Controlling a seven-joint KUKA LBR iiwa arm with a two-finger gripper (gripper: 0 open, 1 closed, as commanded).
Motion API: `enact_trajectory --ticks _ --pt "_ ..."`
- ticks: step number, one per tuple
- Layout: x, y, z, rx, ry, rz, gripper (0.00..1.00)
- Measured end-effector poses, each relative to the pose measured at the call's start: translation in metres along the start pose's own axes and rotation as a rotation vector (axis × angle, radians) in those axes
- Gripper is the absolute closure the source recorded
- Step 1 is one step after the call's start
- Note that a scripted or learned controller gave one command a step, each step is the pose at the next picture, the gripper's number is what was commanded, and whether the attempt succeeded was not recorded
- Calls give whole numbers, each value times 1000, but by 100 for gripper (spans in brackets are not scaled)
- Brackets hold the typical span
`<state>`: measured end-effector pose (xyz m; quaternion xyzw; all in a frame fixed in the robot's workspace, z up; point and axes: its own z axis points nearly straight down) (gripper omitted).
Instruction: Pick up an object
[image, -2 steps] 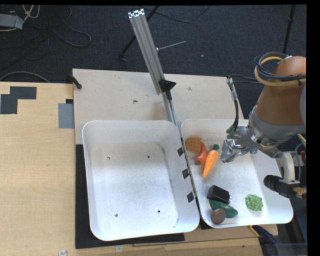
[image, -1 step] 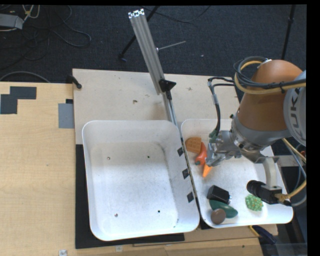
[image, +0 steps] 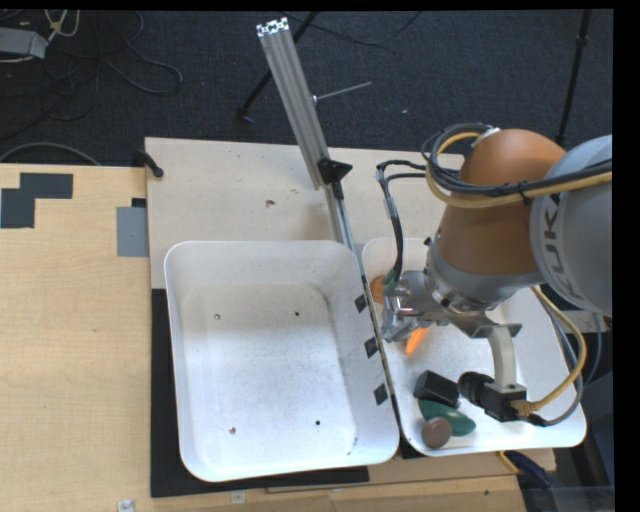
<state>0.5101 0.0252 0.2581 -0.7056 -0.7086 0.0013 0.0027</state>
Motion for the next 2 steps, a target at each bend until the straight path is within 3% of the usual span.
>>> enact_trajectory --ticks 1,2 --pt "49 -15 8 1 0 1 100" --pt "46 -14 8 -1 -2 6 0"
